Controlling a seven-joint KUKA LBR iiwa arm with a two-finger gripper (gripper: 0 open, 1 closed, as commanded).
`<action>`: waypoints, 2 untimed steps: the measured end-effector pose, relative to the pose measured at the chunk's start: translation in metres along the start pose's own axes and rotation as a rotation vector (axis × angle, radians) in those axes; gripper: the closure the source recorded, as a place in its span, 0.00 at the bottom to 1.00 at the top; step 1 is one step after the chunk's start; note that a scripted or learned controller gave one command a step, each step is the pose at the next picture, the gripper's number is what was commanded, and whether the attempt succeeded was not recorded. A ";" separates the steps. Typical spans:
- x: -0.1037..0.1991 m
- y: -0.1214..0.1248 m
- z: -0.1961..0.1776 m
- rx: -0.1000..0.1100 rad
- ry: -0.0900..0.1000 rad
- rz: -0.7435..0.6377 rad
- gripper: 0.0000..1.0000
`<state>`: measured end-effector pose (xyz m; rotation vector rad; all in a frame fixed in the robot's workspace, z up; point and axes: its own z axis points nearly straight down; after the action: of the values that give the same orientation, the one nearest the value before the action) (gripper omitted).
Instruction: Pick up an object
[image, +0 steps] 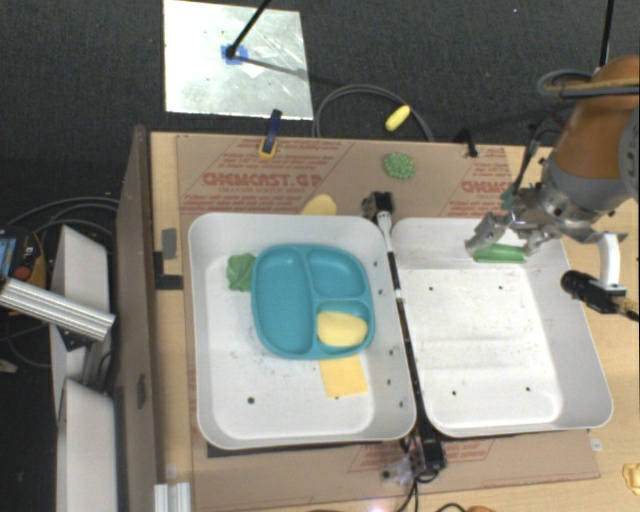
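Green and slender, the object (498, 254) is lying at the far edge of the right bin (500, 400), with the end effector (503, 236) hovering right over it; whether it is gripping, I cannot tell. Descending squarely across the narrow width seems wisest; the left bin (215, 330) is holding a blue tray (290, 300).

Arm: it comes in from the right side of the view, in the upper corner, bent down toward the bench.
Wrist: grey, with the orange band (598, 130) just above it.
Gripper (497, 240): it is low, at the far edge of the right side, pointing down and to the left.
Fingers: too unclear to judge.
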<state>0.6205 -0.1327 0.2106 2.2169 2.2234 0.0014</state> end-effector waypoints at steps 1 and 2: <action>-0.031 0.049 0.085 0.001 -0.001 -0.001 0.00; -0.020 0.047 0.128 0.003 0.001 -0.002 0.00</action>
<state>0.6682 -0.1530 0.0824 2.2159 2.2278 -0.0009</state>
